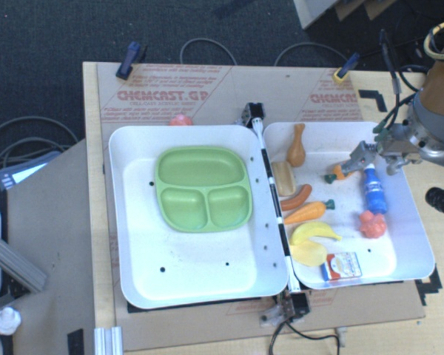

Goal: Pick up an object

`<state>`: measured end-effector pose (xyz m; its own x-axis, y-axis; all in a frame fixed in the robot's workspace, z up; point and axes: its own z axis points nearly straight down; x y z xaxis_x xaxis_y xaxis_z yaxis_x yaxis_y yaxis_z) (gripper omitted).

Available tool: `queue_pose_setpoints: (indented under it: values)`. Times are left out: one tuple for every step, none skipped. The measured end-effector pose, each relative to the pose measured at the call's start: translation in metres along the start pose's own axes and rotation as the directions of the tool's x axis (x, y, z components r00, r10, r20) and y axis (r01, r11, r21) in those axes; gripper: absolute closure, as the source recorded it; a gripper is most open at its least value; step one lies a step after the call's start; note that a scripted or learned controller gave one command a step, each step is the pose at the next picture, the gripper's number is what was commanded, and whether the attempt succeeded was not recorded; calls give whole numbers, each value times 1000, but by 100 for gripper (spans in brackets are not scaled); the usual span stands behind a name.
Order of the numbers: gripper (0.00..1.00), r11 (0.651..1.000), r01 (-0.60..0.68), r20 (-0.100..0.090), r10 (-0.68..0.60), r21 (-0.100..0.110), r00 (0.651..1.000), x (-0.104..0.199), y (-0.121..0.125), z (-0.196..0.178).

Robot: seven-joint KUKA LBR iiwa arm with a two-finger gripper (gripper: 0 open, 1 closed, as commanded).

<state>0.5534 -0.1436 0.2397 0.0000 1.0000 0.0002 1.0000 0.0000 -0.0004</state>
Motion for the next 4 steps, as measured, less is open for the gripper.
queue_pose_setpoints:
  values:
    - [0,1000,-2,0,2,3,1000,-69,-10,102]
    - [0,1000,-1,0,1,2,1000,-65,-48,156]
    - [100,1000,-1,3,1,-6,1000,-66,-46,144]
    - [100,1000,3,2,-3,-11,1000,-11,6,152]
